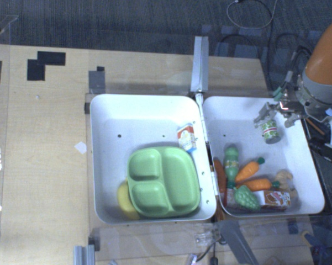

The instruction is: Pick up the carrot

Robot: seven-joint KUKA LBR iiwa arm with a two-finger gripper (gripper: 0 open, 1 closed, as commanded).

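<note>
**Carrot not picked up yet**

We see the small orange toy carrot with a green top [249, 169] lying in the right white plastic bin [243, 115], near the front. A second orange carrot-like piece [258, 184] lies just beside it, so we cannot be sure which one is meant.

The jaws of the grey gripper [276, 114] hang over the back of that bin, well apart from the carrot. We cannot tell if they are spread or squeezed (a small green-labelled can [270, 131] sits right under them). We think the whole job is left.

The back of the bin has open floor. The carrot is crowded: a green bottle [230, 160] touches one side, green toy grapes [246, 198] sit in front.
</note>
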